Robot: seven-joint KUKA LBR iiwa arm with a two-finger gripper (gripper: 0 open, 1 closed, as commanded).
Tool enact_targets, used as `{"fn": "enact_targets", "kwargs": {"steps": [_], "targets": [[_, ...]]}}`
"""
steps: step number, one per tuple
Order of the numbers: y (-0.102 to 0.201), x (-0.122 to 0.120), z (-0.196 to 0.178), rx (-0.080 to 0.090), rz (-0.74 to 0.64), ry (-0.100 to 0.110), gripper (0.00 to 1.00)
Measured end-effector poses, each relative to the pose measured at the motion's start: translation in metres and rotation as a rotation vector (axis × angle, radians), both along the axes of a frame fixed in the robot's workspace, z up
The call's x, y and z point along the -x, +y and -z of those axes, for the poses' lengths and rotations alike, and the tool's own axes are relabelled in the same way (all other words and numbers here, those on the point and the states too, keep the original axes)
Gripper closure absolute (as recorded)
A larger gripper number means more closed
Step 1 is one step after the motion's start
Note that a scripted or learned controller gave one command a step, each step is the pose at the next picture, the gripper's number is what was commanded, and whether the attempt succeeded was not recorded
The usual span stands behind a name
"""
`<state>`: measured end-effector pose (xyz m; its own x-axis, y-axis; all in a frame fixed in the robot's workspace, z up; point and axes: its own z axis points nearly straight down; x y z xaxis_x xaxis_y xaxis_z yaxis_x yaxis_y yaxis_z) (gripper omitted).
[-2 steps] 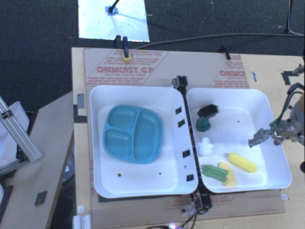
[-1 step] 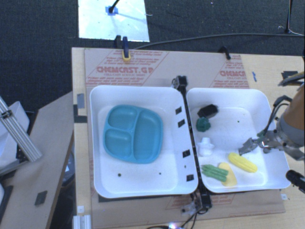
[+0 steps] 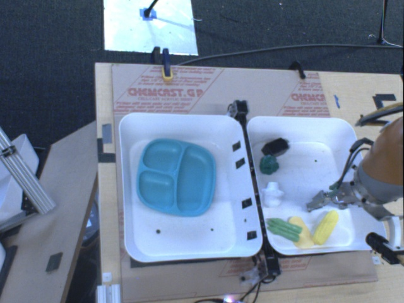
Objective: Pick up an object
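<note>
Much bare floor (image 3: 322, 160) beside jaws (image 3: 319, 202)

I'm looking down on a robotics lab: a worktop (image 3: 208, 84) faced with protective-film acrylic sheet (CHEMCAST GP printed on it), two white bins (image 3: 189, 122) clipped together, clamps (image 3: 166, 65) at the edge, dark carpet (image 3: 50, 55), and aluminium framing (image 3: 25, 175) at the left.

Red print reading "CHEMCAST GP" stood on the brown protective sheet (image 3: 208, 87) at twelve o'clock of the left bin (image 3: 126, 169). A second red print, cut short and unreadable, lay toward one o'clock above the right bin (image 3: 344, 128).
</note>
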<state>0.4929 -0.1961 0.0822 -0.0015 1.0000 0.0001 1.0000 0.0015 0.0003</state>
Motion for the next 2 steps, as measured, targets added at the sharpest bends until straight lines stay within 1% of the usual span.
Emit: {"fn": "enact_targets", "kwargs": {"steps": [1, 2], "targets": [[0.0, -0.001, -0.013, 0.001, -0.001, -0.005, 1.0], [0.003, -0.004, -0.057, 0.002, -0.003, -0.005, 1.0]]}}
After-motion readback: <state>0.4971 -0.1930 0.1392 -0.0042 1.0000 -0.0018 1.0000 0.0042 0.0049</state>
